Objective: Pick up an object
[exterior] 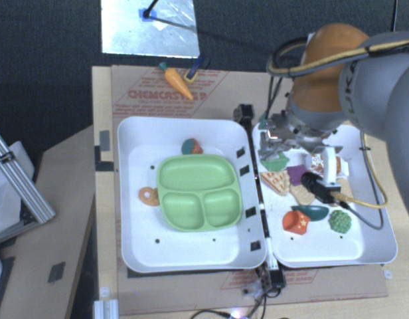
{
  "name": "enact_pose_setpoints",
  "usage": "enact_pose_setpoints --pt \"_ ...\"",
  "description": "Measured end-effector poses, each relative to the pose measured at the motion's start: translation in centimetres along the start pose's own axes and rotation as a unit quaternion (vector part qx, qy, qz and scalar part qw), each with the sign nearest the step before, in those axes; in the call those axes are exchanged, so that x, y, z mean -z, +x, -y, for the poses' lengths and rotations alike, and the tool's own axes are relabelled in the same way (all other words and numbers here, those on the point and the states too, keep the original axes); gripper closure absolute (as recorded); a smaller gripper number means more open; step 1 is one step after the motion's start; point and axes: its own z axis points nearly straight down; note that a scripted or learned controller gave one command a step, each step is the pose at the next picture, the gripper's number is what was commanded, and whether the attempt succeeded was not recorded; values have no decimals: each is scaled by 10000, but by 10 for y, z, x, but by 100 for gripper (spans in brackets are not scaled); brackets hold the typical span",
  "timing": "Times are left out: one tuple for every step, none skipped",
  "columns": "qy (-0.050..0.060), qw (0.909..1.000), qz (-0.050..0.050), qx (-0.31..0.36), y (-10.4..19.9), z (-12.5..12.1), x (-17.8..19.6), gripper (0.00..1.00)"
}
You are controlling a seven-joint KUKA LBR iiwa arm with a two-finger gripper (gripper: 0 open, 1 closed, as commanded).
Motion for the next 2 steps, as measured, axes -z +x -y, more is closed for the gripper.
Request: enact_pose_setpoints --pt "-11 10000 -5 19 3 -3 12 100" --pt "-8 10000 0 2 -7 3 3 100"
